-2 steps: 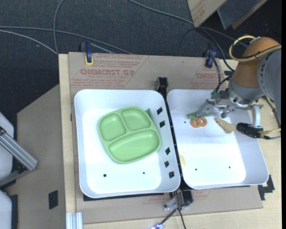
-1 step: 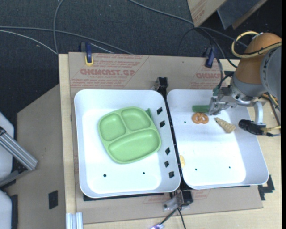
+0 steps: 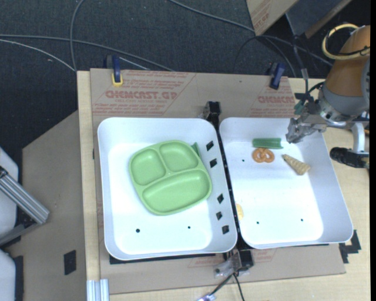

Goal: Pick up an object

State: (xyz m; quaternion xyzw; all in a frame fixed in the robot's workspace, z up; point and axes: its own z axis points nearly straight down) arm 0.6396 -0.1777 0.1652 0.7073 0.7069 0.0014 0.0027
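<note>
— Where is your hand?

— My hand (image 3: 292, 136) hangs at the upper right of the frame, over the far corner of the right bin (image 3: 329, 194). Whether it is spread or pressed together I cannot tell; it is too small and dark against the white.

— What lies beneath it?

— Three small things in the upper part of that bin. A green strip (image 3: 267, 142) lies flat just left of my hand. Below the strip sits an orange pretzel-shaped piece (image 3: 264, 156), and to its right a tan cone (image 3: 295, 164) lies on its side, pointing up and left. None of them is between my fingers as far as I can see.

— And the other bin?

— The left bin (image 3: 117, 206) holds a green divided plate (image 3: 170, 177), three compartments, turned at a slant. The two bins touch along a middle seam marked with small black tabs.

— What carries them?

— A desk (image 3: 94, 247) topped with brown board printed in red letters, pinned by two blue clamps (image 3: 117, 69) along the top edge of the frame. Beyond it, dark carpet (image 3: 47, 70) crossed by thin cables, and a cardboard box (image 3: 267, 12) at the upper right.
</note>
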